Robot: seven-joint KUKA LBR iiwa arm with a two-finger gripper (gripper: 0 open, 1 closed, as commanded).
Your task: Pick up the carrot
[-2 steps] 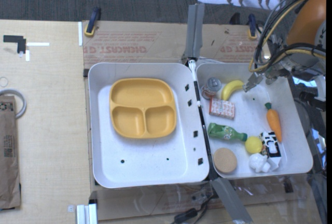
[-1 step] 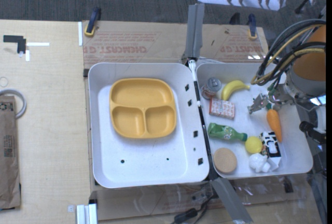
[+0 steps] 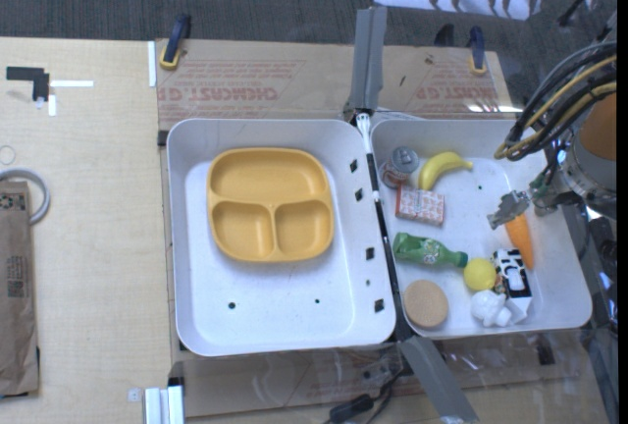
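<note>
Dark carpet is showing behind a light wood bench carrying 2 shallow white bins side by side, with cardboard under their far edge. I'm reaching in from the right over the right bin, and my gripper is hovering just above the upper end of the carrot. I cannot tell how my jaws are standing; the view is too small and cluttered there.

Progress: the carrot is lying on the bin floor near the right wall, tilted, not lifted. I'm judging the approach as nearly done, with the grasp and lift both left.

Around it: a black-and-white item is touching the carrot's lower end, a white lumpy thing and a lemon are sitting just beside that. A green bottle, a round tan disc, a red-and-white packet, a banana and a small can are lying well apart to the left. The left bin is holding a yellow divided plate. The bin wall and the black-and-white item are crowding my closing room most.
</note>
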